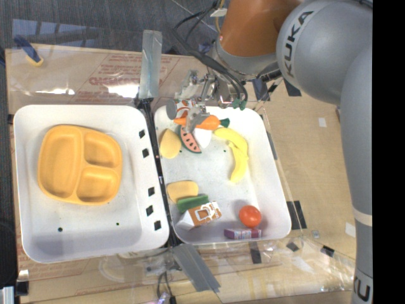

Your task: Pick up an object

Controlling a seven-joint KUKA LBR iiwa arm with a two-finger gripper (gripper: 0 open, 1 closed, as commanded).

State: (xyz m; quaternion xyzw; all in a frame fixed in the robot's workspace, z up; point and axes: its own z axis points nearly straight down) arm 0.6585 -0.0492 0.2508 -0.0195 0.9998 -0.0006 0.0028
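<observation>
1. Nearest the camera, a purple packet point(242, 234) is seen by the front wall of the right bin point(276, 189); a tomato point(250, 216) lies just behind it.
2. At the far end of this bin the gripper point(197, 108) is placed over a crowded heap: watermelon slice point(189, 139), carrot point(211, 123), banana point(235, 153).
3. How wide the claw stands cannot be told.
4. Probably two toys could be pinched together, or one pushed aside, because they are touching.
</observation>
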